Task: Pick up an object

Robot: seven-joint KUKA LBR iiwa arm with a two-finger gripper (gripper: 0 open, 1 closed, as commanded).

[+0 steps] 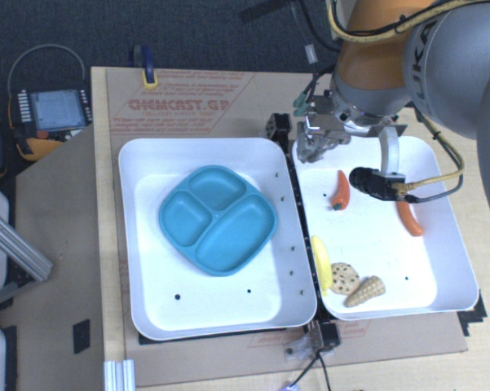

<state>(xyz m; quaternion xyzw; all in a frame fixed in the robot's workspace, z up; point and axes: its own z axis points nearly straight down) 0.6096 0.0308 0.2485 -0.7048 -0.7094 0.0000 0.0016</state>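
In the right bin (440,283) lie a red chili pepper (341,189), an orange carrot-like piece (408,217), a yellow banana (320,259), a speckled cookie (342,276) and a tan cone (364,291). My gripper (312,147) hangs at the bin's upper left corner, above and left of the pepper. Nothing shows between its fingers. A black tool part (375,182) juts out to the pepper's right.
The left bin (147,292) holds a blue divided plate (218,218). The grey arm with its orange band (383,23) covers the upper right. A cardboard sheet (179,96) lies under both bins. A small screen (55,108) sits far left.
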